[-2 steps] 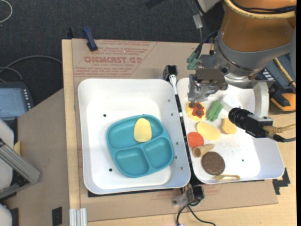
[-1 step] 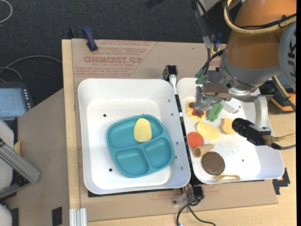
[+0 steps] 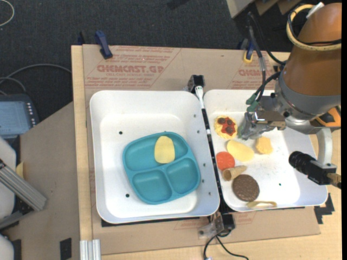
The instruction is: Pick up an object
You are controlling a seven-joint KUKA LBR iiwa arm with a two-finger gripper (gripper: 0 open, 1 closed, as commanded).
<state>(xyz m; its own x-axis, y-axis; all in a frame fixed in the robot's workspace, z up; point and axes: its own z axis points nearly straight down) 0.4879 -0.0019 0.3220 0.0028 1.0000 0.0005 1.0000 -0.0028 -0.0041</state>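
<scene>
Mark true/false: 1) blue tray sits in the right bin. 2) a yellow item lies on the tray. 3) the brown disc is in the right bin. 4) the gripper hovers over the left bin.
1) False: the blue tray sits in the left bin.
2) True: the yellow item lies in its top compartment.
3) True: the brown disc is in the right bin.
4) False: the gripper is over the right bin.

Dark carpet floor (image 3: 135, 15) behind the bench — cables trailing across it. Benchtop (image 3: 157, 66) is brown board printed in red, held by blue clamps (image 3: 103, 43) at the far edge.
</scene>
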